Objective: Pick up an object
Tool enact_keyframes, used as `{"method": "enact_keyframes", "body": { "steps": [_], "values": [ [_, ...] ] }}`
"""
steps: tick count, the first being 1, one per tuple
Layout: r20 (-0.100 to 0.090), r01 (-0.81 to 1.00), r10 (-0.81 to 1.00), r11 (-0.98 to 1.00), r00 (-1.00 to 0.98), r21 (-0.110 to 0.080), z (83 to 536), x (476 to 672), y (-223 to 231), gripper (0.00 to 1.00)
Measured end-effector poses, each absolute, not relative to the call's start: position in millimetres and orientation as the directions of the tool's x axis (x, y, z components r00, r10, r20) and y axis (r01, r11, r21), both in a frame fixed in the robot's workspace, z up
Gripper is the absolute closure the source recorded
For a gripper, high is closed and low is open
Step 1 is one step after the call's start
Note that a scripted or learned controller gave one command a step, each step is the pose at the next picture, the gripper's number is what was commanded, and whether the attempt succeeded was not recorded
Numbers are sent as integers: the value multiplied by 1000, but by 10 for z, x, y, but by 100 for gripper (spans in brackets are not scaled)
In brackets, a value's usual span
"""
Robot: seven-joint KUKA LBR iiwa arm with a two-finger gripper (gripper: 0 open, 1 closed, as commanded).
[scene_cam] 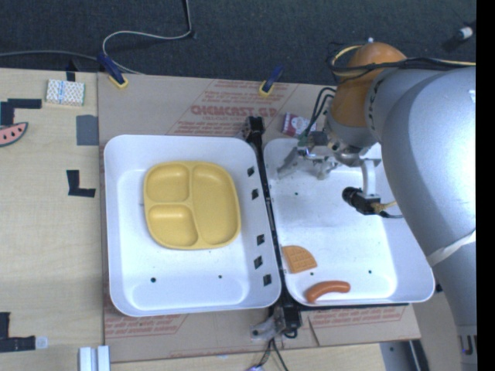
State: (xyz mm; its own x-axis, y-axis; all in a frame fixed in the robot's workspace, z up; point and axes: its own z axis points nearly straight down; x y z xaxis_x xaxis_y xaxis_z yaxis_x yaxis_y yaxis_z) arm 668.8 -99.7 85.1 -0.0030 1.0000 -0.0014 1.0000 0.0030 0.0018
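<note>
In the right bin [387, 246], a tan toast-shaped piece [299, 259] lies near the left wall. An orange sausage [327, 290] rests by the front rim. A yellow divided plate [191, 204] lies flat in the left bin [124, 230]. My gripper [309, 161] hangs over the far left corner of the right bin, well away from the toast and the sausage. The grey arm with its orange band [363, 83] reaches in from the right and covers that bin's right side. Nothing is seen held.
A black divider with clips [261, 207] runs between the bins. A small packet [292, 124] lies on the cardboard behind the right bin. Two yellow-blue clamps [114, 72] [271, 82] sit at the cardboard's far edge. A cable [147, 37] loops behind.
</note>
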Motion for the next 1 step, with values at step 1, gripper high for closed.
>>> {"method": "enact_keyframes", "body": {
  "steps": [1],
  "values": [
    [-5, 1000, 1000, 3, -3, 2, 954, 6689, -1004, 100]
  ]
}}
